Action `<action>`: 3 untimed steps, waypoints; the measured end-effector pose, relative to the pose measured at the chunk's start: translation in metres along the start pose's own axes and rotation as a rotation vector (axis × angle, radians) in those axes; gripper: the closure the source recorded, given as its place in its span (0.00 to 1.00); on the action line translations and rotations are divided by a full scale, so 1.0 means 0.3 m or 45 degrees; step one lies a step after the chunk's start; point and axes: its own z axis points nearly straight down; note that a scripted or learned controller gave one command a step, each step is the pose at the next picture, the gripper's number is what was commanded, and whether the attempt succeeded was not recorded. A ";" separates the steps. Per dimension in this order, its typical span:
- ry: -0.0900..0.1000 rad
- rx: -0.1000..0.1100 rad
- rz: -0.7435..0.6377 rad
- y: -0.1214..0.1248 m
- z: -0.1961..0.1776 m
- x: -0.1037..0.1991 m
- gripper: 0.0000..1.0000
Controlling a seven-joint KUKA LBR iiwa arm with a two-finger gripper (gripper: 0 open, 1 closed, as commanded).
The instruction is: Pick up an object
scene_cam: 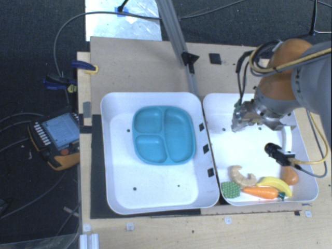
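Observation:
My gripper (238,122) hangs over the upper left part of the right bin (223,144), above bare white floor. Several small food toys lie along that bin's near edge, well below the gripper. They are a green piece (231,190), a beige knobbly piece (242,176), an orange carrot (259,192), a yellow banana (275,184) and a brown rounded piece (290,176). Nothing shows under or at the gripper tip.
A blue divided plate (164,135) lies in the left bin (119,191). A grey pole (174,27) slants down to the bench behind the bins. Cables and a blue device (58,134) sit off the bench at the left.

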 end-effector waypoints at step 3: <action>0.004 0.003 -0.009 0.036 -0.218 0.226 1.00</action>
